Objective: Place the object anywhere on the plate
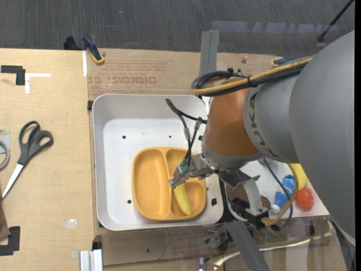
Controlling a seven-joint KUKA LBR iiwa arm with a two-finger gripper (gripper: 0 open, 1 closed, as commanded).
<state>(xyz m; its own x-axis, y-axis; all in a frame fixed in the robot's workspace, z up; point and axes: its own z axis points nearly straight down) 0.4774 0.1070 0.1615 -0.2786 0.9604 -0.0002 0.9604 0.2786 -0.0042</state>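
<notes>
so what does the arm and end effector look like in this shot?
The arm is bulky, rounded, matte grey, with a glossy orange band above the wrist and dark lettering on the grey shell beside it. Black and yellow cables loop over the band. The end effector is small, metallic grey, with thin black wires.

pale wooden bench [45, 208]; dark grey carpet [141, 16]

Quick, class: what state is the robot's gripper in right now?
Gripper: over the yellow plate, at the top of the banana; grip state cannot be told.
</notes>
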